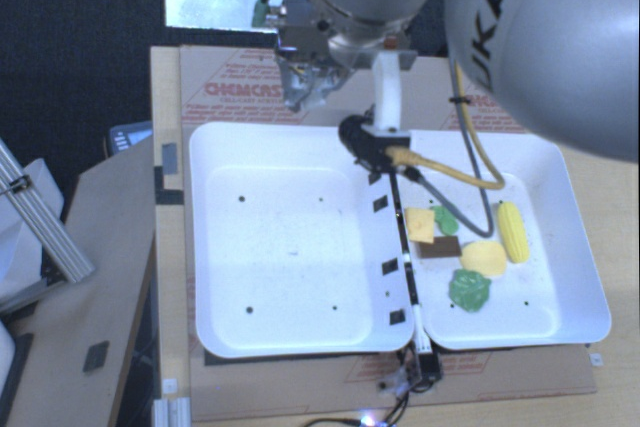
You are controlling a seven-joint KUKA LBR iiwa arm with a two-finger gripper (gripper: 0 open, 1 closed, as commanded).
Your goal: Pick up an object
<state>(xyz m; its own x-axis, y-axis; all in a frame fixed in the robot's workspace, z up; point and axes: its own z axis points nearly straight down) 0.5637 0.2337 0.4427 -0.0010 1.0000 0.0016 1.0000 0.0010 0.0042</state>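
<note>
Arm point(540, 25) lettered "UKA"; board point(240, 90) under bins printed "CHEMCAST"; pincer point(308, 87) above left bin point(280, 245), grip state indiscernible.

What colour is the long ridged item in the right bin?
Yellow: the corn, clearest in the camera view.

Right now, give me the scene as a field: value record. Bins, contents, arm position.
left bin: white, shallow, bare floor with small dark marks
right bin: white, shallow, holds the items
items: corn cob, yellow round piece, green leafy piece, yellow block, brown block, small green piece
item cluster: left half of the right bin, near the divider
arm: grey, orange band, reaching in from the right
gripper: above the back edge of the left bin, away from the items
holding: nothing seen held
</note>
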